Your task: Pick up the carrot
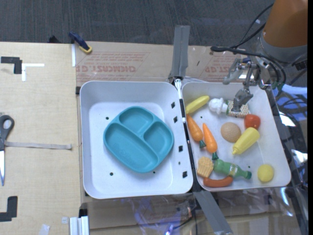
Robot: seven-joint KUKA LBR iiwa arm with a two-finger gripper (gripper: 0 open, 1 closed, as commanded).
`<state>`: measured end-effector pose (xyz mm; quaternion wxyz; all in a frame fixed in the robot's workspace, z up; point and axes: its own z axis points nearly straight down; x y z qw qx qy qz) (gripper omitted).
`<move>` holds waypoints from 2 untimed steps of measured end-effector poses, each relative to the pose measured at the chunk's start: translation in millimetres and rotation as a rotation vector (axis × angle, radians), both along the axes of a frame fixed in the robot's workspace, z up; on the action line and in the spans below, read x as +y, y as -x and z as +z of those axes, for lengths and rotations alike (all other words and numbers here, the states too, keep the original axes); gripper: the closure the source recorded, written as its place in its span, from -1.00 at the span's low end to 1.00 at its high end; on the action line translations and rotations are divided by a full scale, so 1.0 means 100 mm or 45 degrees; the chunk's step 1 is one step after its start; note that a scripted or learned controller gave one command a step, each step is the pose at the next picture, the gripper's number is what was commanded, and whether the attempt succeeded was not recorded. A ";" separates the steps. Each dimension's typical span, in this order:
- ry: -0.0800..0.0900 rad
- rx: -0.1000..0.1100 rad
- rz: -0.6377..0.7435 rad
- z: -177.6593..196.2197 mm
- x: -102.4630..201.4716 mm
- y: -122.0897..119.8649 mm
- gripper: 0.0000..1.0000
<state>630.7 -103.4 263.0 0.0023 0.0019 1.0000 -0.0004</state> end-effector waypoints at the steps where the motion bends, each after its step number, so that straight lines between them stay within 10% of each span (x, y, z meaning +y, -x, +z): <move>1: 0.000 -0.013 -0.129 -1.49 0.07 0.38 -1.00; 2: 0.004 -0.033 -0.018 -1.59 0.08 0.65 -1.00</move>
